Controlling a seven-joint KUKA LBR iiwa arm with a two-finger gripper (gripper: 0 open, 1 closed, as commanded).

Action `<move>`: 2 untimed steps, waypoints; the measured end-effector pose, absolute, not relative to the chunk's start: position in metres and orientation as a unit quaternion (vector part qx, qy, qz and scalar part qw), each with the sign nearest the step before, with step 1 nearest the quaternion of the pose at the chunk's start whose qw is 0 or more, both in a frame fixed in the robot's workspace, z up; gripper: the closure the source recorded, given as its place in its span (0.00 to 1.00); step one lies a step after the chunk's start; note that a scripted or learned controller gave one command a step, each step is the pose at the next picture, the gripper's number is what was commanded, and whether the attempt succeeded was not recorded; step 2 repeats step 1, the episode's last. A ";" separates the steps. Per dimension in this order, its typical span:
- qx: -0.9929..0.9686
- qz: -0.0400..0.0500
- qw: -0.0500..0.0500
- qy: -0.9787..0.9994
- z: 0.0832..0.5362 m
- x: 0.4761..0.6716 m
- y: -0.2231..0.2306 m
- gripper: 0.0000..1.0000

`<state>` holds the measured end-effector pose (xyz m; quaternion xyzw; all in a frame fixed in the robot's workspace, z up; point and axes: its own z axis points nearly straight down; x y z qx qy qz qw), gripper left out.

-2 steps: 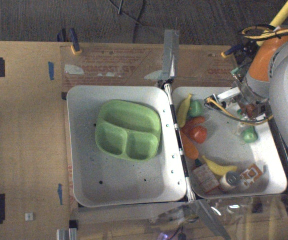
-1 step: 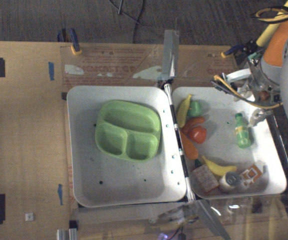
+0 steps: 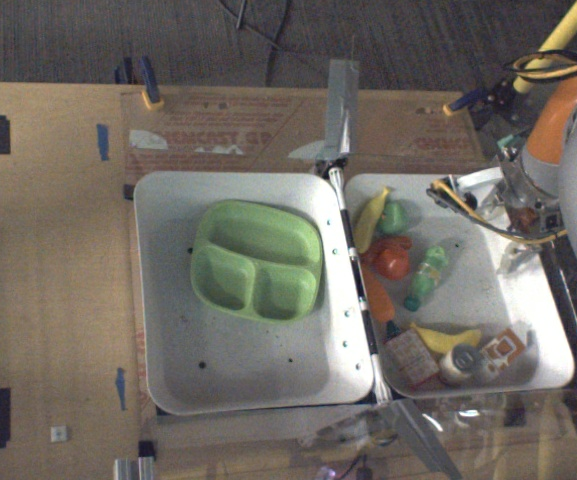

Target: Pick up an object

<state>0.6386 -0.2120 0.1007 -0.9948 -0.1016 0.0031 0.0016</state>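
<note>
The right bin (image 3: 543,313) holds several small items. A yellow banana (image 3: 371,218) and a green fruit (image 3: 396,216) lie at its far left, with a red pepper (image 3: 393,256) and a green bottle (image 3: 427,276) just below them. An orange carrot (image 3: 380,303) lies against the left wall. Along the near wall lie a brown box (image 3: 411,358), a second yellow banana (image 3: 446,338), a white jar (image 3: 460,364) and an orange-and-white carton (image 3: 504,348). My gripper (image 3: 518,243) hangs over the bin's right side, apart from all the items, with nothing seen in it.
The left bin (image 3: 168,368) holds a green divided plate (image 3: 258,260). A metal divider (image 3: 340,118) stands at the far end between the bins. Cables (image 3: 468,203) loop off the wrist over the right bin's far corner.
</note>
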 end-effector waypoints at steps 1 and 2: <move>-0.995 0.006 0.003 -0.103 0.108 0.638 -0.210 1.00; -0.995 0.006 0.003 -0.103 0.108 0.638 -0.210 1.00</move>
